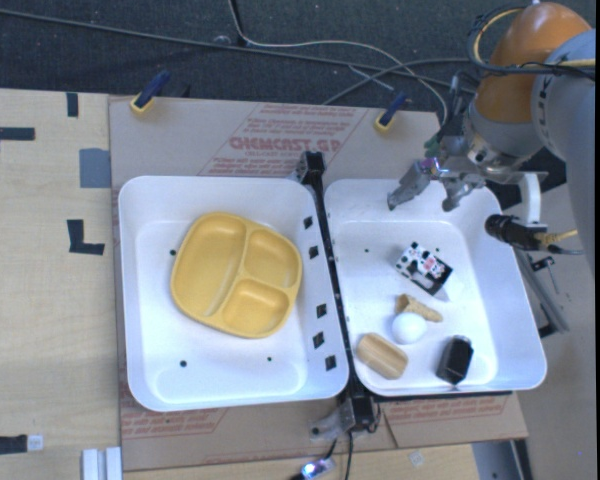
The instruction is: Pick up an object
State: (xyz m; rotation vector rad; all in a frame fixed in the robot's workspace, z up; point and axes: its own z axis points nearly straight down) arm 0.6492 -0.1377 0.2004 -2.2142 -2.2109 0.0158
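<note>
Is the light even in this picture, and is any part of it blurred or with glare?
In the camera view, the light is soft and fairly even; the yellow tray casts only a faint shadow in the left bin. The right bin shows no strong glare. The whole view is slightly soft, so markings on the black-and-white object cannot be read. The gripper looks a little blurred.
</note>
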